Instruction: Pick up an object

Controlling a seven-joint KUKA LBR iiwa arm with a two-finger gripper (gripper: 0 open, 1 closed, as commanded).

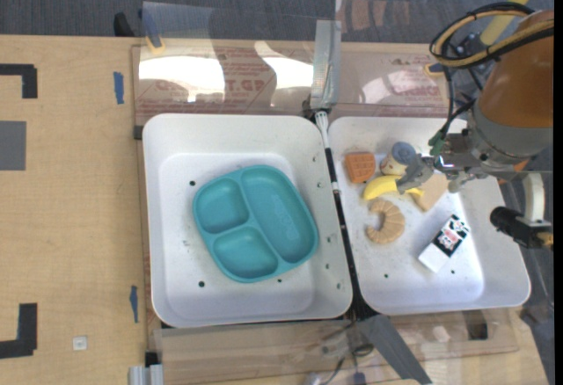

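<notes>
Step in hand: the approach. The arm (515,93) reaches in from the right of the frame and its gripper (420,174) sits low over the cluster of small things in the upper left part of the right bin (501,286). No grasp is confirmed.

Claw state: I cannot tell whether it is open or closed; the tip is small, dark and partly merged with the objects under it.

Candidate things: a yellow banana-shaped piece (380,189) lies just beside the gripper tip; a small blue-grey figure (401,155) is above it; an orange block (359,167) is to their left; a tan ring-shaped pastry toy (385,222) is below; a pale wedge (432,193) is just right of the tip; a white box with a black and red label (444,243) lies toward the lower right, apart from the cluster.

Other bin: the left bin (171,199) holds a teal divided plate (255,222).

Next move calls for: judging by the position, settling on one item, most likely the banana piece or the figure, coming down squarely over it and closing on it before lifting.

Risk: the items crowd together, so a neighbour may be nudged or caught.
</notes>
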